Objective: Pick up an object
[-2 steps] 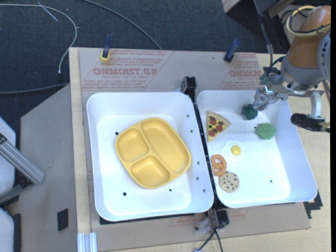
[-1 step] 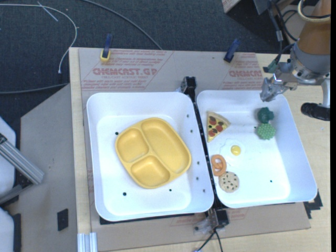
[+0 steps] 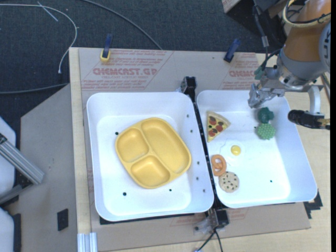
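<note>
Two white bins [image 3: 100,119]; one yellow divided tray [image 3: 152,152]; one each of pizza slice [image 3: 216,125], fried egg [image 3: 235,150], pretzel [image 3: 218,164], cookie [image 3: 229,182], broccoli [image 3: 265,124].

Two white bins [image 3: 102,140] are sitting under me, looking like smooth, slightly glossy plastic. The yellow divided tray [image 3: 152,152] is showing a soft satin sheen, also plastic. The toy foods are looking like matt moulded plastic: the pizza slice [image 3: 216,124], fried egg [image 3: 235,150], pretzel [image 3: 218,164] and speckled cookie [image 3: 229,182]. The broccoli [image 3: 265,131] is looking bumpy and rough. My gripper [image 3: 261,100] is appearing as dull grey metal, my orange band [image 3: 310,35] glossy. The board [image 3: 131,70] beneath is looking like matt printed cardboard.
</note>
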